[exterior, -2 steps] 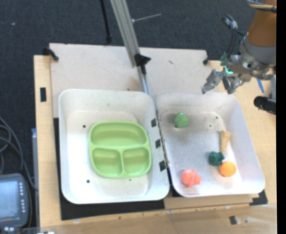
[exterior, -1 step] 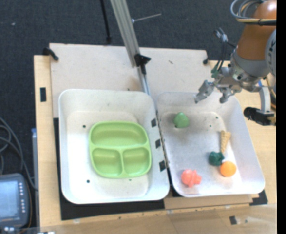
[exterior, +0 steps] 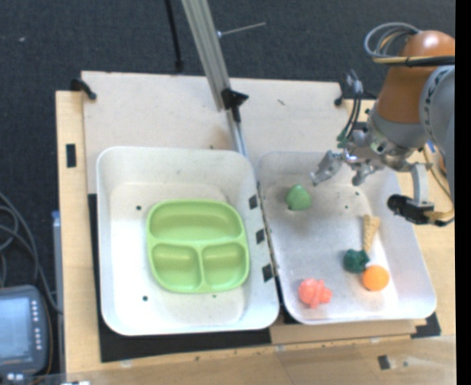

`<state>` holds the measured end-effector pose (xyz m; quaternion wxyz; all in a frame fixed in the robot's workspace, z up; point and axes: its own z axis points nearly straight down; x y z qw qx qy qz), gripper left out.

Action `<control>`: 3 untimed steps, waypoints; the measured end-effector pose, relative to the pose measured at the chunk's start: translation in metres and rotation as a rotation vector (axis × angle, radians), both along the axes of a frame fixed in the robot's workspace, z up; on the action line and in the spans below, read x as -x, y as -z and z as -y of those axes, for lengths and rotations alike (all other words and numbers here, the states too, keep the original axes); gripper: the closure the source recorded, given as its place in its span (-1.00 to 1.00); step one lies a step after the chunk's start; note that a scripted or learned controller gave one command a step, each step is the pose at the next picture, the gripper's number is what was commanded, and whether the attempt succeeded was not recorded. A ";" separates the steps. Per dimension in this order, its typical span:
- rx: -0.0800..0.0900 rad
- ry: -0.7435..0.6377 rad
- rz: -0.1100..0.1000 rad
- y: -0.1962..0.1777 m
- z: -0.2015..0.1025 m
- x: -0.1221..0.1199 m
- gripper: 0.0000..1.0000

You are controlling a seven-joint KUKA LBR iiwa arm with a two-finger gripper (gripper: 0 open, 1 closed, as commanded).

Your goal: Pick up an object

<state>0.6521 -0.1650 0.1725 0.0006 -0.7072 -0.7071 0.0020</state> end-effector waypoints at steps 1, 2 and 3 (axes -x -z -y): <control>0.000 0.001 0.000 0.045 0.008 -0.003 -1.00; 0.002 0.002 0.008 0.030 0.009 -0.004 1.00; 0.000 -0.002 0.011 -0.020 0.013 -0.015 1.00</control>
